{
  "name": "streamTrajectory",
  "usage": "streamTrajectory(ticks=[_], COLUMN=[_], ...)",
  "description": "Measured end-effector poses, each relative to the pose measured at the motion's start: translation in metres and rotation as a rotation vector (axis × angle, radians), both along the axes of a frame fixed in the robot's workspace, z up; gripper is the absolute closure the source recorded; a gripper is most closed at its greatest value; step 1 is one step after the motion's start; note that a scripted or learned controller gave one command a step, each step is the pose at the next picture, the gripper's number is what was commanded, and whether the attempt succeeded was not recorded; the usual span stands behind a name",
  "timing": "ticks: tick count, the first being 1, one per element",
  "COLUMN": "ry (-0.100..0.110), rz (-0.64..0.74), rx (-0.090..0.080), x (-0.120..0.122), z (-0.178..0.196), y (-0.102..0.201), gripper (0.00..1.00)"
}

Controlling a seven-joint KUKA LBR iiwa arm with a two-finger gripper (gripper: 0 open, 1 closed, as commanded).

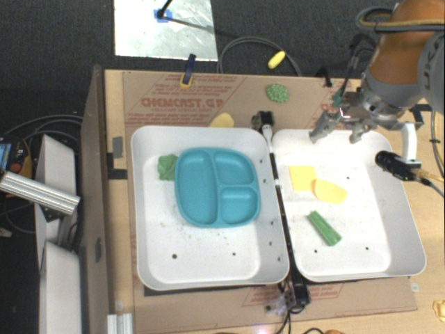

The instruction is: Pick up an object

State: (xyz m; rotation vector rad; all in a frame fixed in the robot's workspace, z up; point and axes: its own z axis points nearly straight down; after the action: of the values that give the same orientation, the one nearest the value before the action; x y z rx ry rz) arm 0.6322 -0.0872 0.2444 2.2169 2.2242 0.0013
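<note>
Desk holds 2 bins; gripper (339, 126) hovers, fingers apart, empty. You risk clipping the right bin (400, 207) rim, missing the yellow pieces (316, 184).

From my remote station I see a tan cardboard sheet (174, 99) with faded red lettering covering the surface. Beyond the surface's far edge lies dark carpeted floor (49, 26), where a shiny silver square panel (165, 19) rests. Off the surface's left edge, black cables (31, 134) loop near a ridged metal rail (38, 192). Light is even and bright.
</note>
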Motion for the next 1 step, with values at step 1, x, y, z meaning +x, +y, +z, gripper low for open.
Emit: streamTrajectory(ticks=[1], ry=[0.010], rz=[-0.003], rx=[0.002], x=[-0.0788], z=[-0.0634], y=[0.0085], gripper=[0.00])
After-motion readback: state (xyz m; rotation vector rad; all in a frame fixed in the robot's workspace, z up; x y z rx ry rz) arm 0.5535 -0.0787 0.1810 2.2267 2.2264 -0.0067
